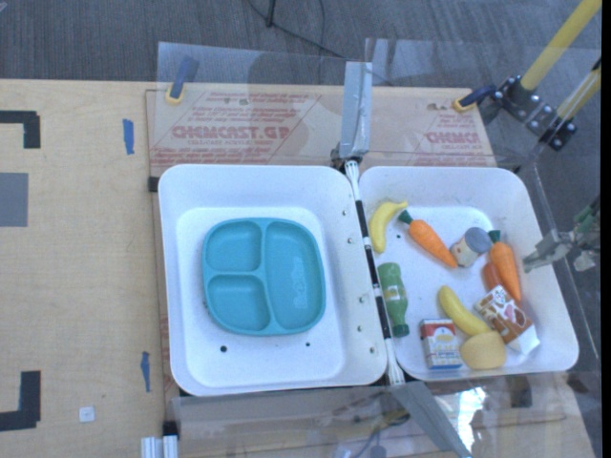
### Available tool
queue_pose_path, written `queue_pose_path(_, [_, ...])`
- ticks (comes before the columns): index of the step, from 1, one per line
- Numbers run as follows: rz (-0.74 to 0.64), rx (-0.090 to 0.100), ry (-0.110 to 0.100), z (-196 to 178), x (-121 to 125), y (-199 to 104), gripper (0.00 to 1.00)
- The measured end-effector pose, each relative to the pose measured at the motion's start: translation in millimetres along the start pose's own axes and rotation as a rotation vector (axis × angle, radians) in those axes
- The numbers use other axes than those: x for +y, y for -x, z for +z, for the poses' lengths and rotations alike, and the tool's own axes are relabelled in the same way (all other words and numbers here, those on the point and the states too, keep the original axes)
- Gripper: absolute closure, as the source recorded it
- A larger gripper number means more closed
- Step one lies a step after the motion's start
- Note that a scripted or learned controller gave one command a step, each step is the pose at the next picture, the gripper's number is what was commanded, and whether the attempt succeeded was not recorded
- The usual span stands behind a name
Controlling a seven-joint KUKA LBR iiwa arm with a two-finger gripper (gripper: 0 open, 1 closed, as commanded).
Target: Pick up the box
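A small red and white box (440, 343) lies flat near the front edge of the right bin (535, 198). A brown and white carton (505, 314) lies tilted just to its right, beside a yellow lemon (483, 351). My gripper (554, 252) shows faintly at the right bin's right rim, above and to the right of both boxes and close to an orange carrot (505, 267). Nothing is seen held in it.
The right bin also holds two bananas (384, 223) (460, 311), a second carrot (430, 241), a green bottle (391, 298) and a small grey-topped can (470, 247). A teal divided plate (264, 276) sits in the left bin (181, 256). Yellow poles (563, 31) stand at the back right.
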State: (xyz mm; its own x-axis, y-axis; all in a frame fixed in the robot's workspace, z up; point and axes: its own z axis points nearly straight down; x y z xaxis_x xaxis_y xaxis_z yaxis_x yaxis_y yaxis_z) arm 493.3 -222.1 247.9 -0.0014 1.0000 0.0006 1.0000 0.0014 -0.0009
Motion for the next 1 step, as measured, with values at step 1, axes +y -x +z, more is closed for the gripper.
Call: queue_pose_path(1, [-0.103,0.0,0.007,151.6,81.5,-41.8,0.0])
